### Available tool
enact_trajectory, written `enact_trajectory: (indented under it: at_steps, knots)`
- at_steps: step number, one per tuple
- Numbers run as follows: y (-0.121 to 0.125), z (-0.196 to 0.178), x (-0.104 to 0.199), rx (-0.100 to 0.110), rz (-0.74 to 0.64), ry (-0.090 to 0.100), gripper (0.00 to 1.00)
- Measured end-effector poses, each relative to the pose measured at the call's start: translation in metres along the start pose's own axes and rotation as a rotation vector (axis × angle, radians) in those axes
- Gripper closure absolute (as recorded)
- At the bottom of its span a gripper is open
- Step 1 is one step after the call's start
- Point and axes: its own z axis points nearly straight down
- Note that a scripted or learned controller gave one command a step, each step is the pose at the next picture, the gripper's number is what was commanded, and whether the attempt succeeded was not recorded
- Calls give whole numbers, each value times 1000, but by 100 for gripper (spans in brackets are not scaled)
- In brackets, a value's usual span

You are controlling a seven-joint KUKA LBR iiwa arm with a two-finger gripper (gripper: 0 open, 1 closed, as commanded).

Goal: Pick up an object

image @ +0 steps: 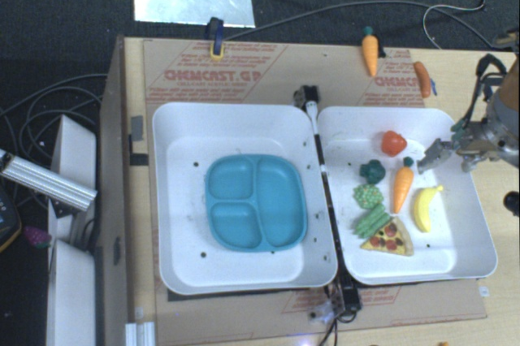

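- While the claw [435, 153] hangs over the right bin [471, 255] beside the tomato [393, 143], we can't tell its state.
- Toys sit clustered: carrot [402, 187], banana [424, 207], broccoli [373, 170], pizza slice [388, 239].
- Left bin [175, 174] holds a blue plate [256, 201].
- Risk, we judge: the carrot lies just beside the banana, so a descent could nudge both and grab nothing; the round tomato may roll away.

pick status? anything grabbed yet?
Done: nothing lifted. The tomato, carrot, banana, broccoli and pizza slice all lie in the right bin. In hand: the end effector sits over that bin's right side, beside the tomato, with nothing visibly held. Left: close on one toy and lift it.
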Motion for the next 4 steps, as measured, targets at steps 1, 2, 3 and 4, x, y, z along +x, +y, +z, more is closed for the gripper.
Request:
enact_trajectory:
  at_steps: [1, 2, 3, 4]
  knots:
    - [20, 105, 59, 3, -1, 1, 0]
    - [-6, 143, 87, 1, 1, 1, 0]
    - [53, 142, 59, -1, -1, -1, 0]
    - [-13, 143, 93, 2, 1, 1, 0]
